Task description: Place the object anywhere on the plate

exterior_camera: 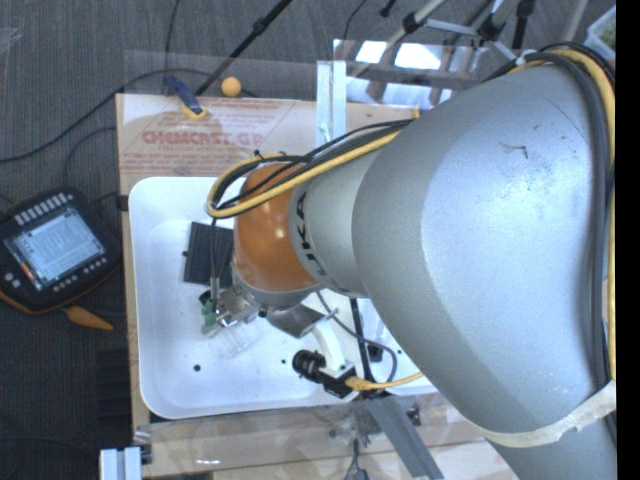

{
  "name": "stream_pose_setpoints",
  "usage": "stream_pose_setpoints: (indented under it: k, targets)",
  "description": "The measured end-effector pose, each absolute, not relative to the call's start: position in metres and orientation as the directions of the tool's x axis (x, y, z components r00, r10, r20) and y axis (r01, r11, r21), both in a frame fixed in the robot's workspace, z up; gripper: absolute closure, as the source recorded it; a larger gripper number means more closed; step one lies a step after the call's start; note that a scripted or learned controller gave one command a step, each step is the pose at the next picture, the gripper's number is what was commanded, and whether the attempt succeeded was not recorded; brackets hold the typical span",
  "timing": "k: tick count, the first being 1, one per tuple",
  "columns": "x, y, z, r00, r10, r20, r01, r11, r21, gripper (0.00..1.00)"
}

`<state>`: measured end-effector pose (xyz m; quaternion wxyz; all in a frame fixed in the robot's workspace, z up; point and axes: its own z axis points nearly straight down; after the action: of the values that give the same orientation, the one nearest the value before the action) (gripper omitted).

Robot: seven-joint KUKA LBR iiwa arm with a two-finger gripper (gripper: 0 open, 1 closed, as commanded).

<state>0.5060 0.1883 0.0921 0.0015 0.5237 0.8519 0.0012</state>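
Note:
My grey arm, with its orange band [268,243], reaches across from the right and hides the right bin. My gripper [214,306] hangs low over the middle of the left white bin [165,368], under its black body [205,252]. A small green object [208,317] shows right at the gripper's tip; I cannot tell whether it is held or lying on the bin floor. A faint, clear object [240,340] lies on the bin floor just right of the tip, too pale to identify.
A black and yellow cable plug [322,369] hangs over the bin's near right part. Behind the bin lie a lettered cardboard sheet [200,138], a yellow ball [231,86] and a blue-handled tool [185,96]. A teach pendant [55,248] sits on the floor at left.

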Motion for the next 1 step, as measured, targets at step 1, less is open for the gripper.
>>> stream_pose_setpoints:
  k: [1]
  targets:
    - [0.4956, 0.2016, 0.3513, -0.866, 0.5, -0.001, 0.5, 0.866, -0.001, 1.0]
